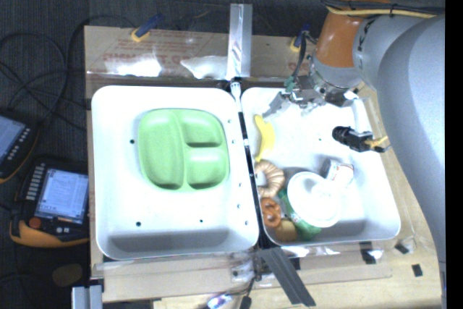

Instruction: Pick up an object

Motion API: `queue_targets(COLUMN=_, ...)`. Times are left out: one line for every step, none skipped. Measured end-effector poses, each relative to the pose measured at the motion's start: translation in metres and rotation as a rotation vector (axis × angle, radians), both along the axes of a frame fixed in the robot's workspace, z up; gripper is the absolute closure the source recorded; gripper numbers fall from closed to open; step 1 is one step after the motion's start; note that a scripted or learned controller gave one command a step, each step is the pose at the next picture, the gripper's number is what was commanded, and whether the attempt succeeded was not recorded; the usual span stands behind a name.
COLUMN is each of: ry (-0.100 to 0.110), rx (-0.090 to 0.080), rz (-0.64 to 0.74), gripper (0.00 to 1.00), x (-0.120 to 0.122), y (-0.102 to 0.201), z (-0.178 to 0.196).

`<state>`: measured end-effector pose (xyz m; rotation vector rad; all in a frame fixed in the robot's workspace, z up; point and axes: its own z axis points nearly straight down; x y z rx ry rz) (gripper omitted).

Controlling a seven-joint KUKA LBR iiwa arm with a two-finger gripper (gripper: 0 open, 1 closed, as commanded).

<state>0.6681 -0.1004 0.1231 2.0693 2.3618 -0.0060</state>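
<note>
Bench, two white bins point(101, 155); claw point(278, 106) over right bin near banana point(263, 137), grip state unclear

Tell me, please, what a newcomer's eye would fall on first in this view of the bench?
Probably the green divided plate, lying alone in the left bin. Next, the grey arm with its orange band, reaching over the far end of the right bin, and the clutter at that bin's near end: a white cup, a banana and pastries.
</note>
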Motion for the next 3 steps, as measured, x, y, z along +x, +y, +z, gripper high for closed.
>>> queue_targets(ry=-0.009, rx=-0.001, rz=0.061, gripper=0.0, x=0.003, y=0.001, z=-0.034)
queue_targets(ry=-0.01, rx=0.004, rz=-0.013, gripper=0.0, x=0.0, y=-0.019, z=-0.034)
queue_targets(ry=-0.01, rx=0.0, rz=0.041, gripper=0.0, x=-0.037, y=-0.023, z=-0.033)
